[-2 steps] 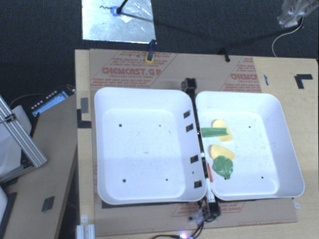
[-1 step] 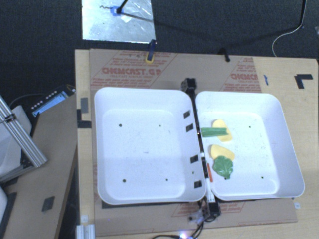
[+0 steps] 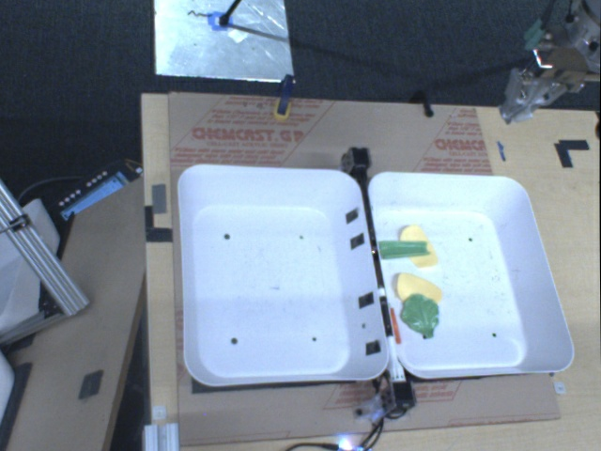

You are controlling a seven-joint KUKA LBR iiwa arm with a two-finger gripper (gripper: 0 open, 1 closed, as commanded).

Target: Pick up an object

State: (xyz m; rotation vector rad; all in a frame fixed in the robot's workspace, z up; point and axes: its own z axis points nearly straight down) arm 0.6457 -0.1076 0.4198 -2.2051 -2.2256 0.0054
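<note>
The pincer (image 3: 522, 101) is hovering beyond the right bin's (image 3: 535, 242) far corner, well apart from the green stick (image 3: 404, 249) lying crosswise inside, toward the bin's left wall.

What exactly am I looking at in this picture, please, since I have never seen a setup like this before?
This is one camera fixed above a workbench, looking down at a slant. On the bench, a brown board, sit two shallow white bins side by side. The left bin and the right bin meet along a dark strip in the middle. In the right bin, near that strip, lie four small things: a green stick lying across a pale yellow piece, then a second yellow piece with a green leafy piece lying against it. At the top right, above the bench's far corner, is the robot arm's gripper, well away from the bins. Nothing can be seen between its fingers. Its job is to pick something up.
</note>
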